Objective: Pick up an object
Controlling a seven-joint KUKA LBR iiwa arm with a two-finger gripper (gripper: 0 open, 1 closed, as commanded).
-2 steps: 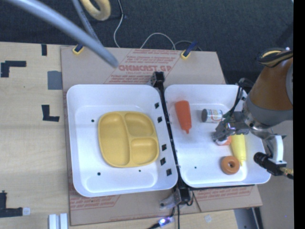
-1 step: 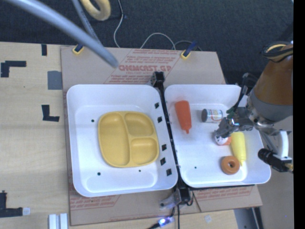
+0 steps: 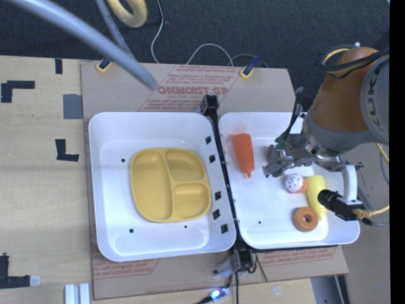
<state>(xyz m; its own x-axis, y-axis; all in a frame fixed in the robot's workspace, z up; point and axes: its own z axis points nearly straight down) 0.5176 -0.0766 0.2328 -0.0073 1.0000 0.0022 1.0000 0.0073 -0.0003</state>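
now yellow plate (image 3: 169,184) left bin (image 3: 101,170), orange bottle (image 3: 243,153) right

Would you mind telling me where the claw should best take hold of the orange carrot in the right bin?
Probably across the carrot's middle, coming straight down from above: it lies flat and lengthwise, with its narrow width facing sideways and bare bin floor on both sides.

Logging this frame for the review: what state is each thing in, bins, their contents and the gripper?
Left bin: holds the yellow divided plate, which lies flat, right way up.
Right bin: holds four items.
Orange bottle: lying on its side, near the divider.
White ball: resting on the bin floor.
Yellow object: beside the ball, partly hidden.
Orange ring: lying flat.
Gripper: low over the right bin, nothing seen between its fingers.
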